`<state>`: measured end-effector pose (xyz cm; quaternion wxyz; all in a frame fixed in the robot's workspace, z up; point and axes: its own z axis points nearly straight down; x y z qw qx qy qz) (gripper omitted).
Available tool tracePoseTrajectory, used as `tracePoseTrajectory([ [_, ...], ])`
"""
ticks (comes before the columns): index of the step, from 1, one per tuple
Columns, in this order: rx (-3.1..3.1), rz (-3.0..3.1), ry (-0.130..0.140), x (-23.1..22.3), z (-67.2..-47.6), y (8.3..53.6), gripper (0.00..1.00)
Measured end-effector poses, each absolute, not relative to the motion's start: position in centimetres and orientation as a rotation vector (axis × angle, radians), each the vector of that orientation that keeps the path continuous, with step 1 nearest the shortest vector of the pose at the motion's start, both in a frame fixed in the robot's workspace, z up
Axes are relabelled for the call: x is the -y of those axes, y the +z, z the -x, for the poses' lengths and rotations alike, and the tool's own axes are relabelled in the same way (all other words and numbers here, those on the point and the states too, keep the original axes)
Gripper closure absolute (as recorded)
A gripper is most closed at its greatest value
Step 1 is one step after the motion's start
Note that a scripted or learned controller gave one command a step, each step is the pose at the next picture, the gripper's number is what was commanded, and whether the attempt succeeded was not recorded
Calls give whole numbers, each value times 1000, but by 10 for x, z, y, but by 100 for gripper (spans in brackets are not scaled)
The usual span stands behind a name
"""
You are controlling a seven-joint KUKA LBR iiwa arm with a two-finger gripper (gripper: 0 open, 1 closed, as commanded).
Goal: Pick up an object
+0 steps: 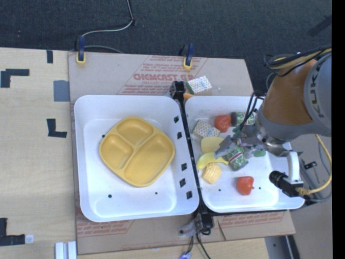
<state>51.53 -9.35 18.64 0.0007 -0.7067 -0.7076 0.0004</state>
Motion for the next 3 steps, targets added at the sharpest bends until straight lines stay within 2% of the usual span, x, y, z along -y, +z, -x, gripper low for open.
tracePoseTrajectory([
  [1,2225,2222,-4,116,-508,95,0],
  [2,2225,2229,2,105,-576,87,0],
  [3,2225,2233,10,100,-630,86,0],
])
